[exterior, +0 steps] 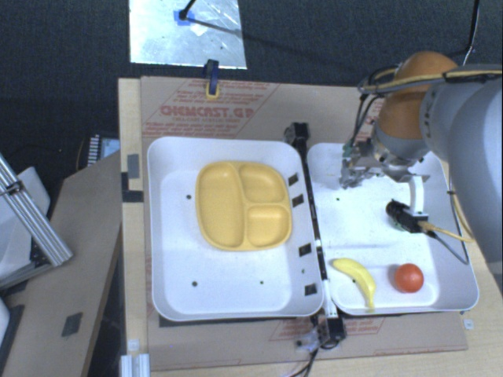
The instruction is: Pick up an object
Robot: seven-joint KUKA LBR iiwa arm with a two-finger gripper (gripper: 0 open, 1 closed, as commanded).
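Gripper (351, 174) sits low over the back corner of the right bin (357, 230), close to the divider. Nothing visible in it. Can't tell from this angle whether it's spread or pressed together.

Nearest candidates are well apart from the tool, at the opposite end of the same bin. The banana (355, 278) lies flat by the front wall. The red tomato-like ball (408, 277) is just beside the banana on the arm's side, not touching it.

Across the divider, away from the arm, the yellow compartment plate (242, 205) lies flat mid-way in the left bin (161, 234).

My read on progress: nothing is picked, so the grasp hasn't started. Still left: choose a target, move over it, descend, close, lift. The banana looks like the easiest grab. The ball may roll.
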